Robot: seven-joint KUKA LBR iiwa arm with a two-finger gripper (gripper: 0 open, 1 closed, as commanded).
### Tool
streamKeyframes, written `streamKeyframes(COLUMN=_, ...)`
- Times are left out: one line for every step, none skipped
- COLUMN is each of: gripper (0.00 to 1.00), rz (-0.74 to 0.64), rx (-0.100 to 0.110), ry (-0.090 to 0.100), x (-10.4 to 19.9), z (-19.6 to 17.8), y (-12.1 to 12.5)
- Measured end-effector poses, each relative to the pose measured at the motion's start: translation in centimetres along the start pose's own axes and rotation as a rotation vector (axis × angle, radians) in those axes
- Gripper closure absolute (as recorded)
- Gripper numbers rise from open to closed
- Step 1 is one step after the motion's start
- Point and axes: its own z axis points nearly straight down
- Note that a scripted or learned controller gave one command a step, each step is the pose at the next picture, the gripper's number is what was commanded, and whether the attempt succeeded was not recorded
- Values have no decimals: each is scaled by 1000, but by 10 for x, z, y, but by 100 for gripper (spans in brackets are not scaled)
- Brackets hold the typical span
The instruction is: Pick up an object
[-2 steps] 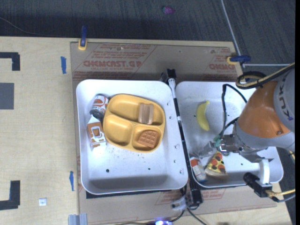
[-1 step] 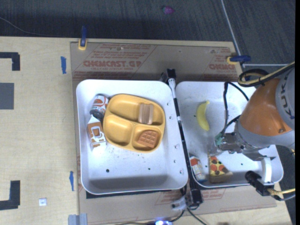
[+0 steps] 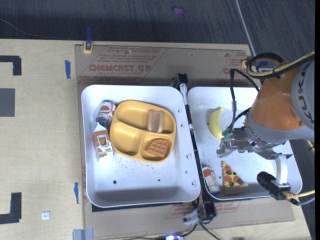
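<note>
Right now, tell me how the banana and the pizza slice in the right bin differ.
The banana is plain yellow and curved; the pizza slice is a flat wedge with red and dark toppings. The banana lies toward the far part of the right bin, above the gripper; the pizza slice lies near the front edge. Both are toy food lying loose.

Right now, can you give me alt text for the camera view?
The claw hangs over the right bin between a banana and a pizza slice toy. The left bin holds a yellow divided tray, a can and a carton.
</note>
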Motion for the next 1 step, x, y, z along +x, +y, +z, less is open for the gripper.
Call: streamKeyframes(gripper=0, rz=0, rx=0, ry=0, x=0, z=0, y=0)
